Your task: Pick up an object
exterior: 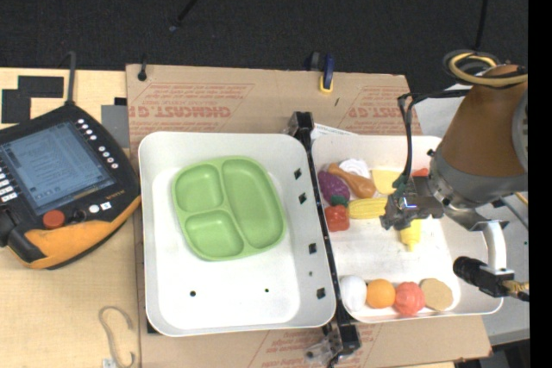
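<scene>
Over the right bin: I see the gripper (404, 218) low among the toy food.
Gripper state: I cannot tell; it shows as a dark blur.
Yellow piece (410, 233): just below the gripper, possibly touching it.
Right bin (379, 316): corn (366, 208), purple piece (334, 184), white egg (353, 288), orange ball (380, 294).
Left bin (164, 271): green divided tray (228, 208).

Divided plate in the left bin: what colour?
Light green. The plate has three compartments and sits in the left bin; camera view shows it clearly.
</scene>
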`<move>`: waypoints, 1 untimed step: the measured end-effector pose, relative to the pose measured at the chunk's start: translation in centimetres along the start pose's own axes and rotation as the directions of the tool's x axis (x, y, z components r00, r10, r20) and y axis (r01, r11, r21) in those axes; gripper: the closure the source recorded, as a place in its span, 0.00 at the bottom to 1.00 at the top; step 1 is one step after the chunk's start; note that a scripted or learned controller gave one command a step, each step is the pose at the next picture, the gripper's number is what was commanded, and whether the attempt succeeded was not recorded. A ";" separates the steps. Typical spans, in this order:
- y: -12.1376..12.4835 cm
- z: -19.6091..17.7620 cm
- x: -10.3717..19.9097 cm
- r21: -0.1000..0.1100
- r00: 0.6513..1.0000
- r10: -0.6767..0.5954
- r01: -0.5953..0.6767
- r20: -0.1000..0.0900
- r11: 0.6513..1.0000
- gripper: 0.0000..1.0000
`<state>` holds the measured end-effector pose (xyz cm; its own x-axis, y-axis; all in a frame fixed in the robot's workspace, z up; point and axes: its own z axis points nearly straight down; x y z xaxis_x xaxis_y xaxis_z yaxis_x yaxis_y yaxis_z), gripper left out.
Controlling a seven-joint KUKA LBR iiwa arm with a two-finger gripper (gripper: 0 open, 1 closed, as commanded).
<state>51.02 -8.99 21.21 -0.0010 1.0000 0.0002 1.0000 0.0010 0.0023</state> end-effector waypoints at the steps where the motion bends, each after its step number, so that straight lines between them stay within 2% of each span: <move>1: 0.0 -1.6 -0.1 0.003 1.000 0.001 -0.001 0.000 1.000 1.00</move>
<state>51.05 -9.09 22.82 -0.0001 1.0000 0.0005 1.0000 0.0001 -0.0008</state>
